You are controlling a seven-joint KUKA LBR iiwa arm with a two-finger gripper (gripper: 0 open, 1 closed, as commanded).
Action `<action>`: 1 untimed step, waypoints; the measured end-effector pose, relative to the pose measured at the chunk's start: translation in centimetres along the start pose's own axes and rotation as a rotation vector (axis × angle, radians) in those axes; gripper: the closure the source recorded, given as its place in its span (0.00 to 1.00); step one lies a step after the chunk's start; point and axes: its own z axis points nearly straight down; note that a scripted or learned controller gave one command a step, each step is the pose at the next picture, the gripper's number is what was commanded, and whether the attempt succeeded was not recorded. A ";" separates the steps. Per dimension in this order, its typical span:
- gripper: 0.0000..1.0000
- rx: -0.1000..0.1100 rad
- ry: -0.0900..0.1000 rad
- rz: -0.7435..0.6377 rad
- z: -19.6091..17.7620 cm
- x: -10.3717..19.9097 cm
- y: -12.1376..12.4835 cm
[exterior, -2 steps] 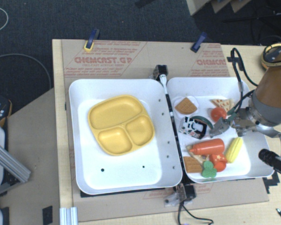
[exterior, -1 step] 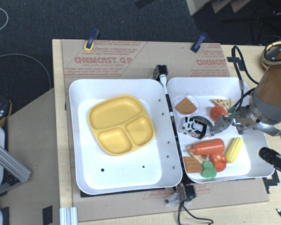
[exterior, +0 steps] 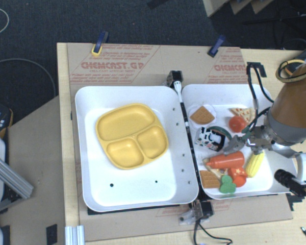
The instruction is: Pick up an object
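Note:
My gripper [exterior: 243, 143] hangs low over the middle of the right bin [exterior: 194, 98], reaching in from the right. Its fingers [exterior: 233, 143] stand open with nothing between them. Just below them lies an orange-red carrot [exterior: 226, 161], with a yellow corn cob [exterior: 254, 164] to its right. To the left of the gripper a black-and-white cow toy [exterior: 209, 138] leans on a dark ring [exterior: 224, 133]. A red tomato [exterior: 237, 123] and a pizza slice [exterior: 241, 112] lie just behind the gripper.
The right bin also holds a brown cookie [exterior: 202, 115], a tan cracker [exterior: 210, 178], a green piece [exterior: 227, 186] and a small red piece [exterior: 239, 175]. A yellow divided plate [exterior: 131, 135] sits in the left bin [exterior: 143, 193]. A black cable [exterior: 252, 91] loops behind the arm.

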 end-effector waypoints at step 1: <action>0.00 -0.006 -0.001 0.001 6.1 -0.3 -0.3</action>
